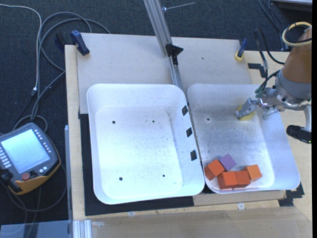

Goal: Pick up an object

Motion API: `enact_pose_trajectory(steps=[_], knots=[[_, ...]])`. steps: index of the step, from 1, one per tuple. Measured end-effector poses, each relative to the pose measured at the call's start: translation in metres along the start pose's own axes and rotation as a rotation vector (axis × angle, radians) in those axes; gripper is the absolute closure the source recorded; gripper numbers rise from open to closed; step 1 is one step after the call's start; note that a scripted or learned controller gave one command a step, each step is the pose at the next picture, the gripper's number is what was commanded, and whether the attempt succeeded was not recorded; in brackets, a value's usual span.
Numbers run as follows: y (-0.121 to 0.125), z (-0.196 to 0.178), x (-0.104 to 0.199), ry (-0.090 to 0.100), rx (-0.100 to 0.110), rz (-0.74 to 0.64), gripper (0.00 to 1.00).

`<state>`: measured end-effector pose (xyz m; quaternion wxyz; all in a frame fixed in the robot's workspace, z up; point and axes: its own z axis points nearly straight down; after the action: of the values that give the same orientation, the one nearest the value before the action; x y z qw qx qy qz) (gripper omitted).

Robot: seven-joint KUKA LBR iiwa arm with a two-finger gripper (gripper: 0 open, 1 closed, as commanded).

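My gripper (256, 110) hangs over the upper right part of the right bin (277, 148), below the arm's orange band. A small yellow block (247, 115) sits right at the gripper's left tip, partly covered by grey metal. I cannot tell whether it is held or only touched. At the bin's near edge lies a cluster of orange blocks (235, 176) with a purple block (227, 161) among them, well away from the gripper.
The left bin (99, 103) stands beside the right one, its shared rim marked with black tabs. A metal pole (157, 16) slants over the bench's back. Blue clamps (79, 41) grip the board's far corners.
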<state>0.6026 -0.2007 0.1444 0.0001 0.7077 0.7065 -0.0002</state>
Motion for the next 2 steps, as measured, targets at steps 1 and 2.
enact_pose_trajectory(steps=[1, 2], knots=[[0.03, 0.047, 0.029, 0.001, 0.001, -0.006, 0.0], [0.008, 0.017, 0.022, 0.001, 0.001, -0.002, 0.0]])
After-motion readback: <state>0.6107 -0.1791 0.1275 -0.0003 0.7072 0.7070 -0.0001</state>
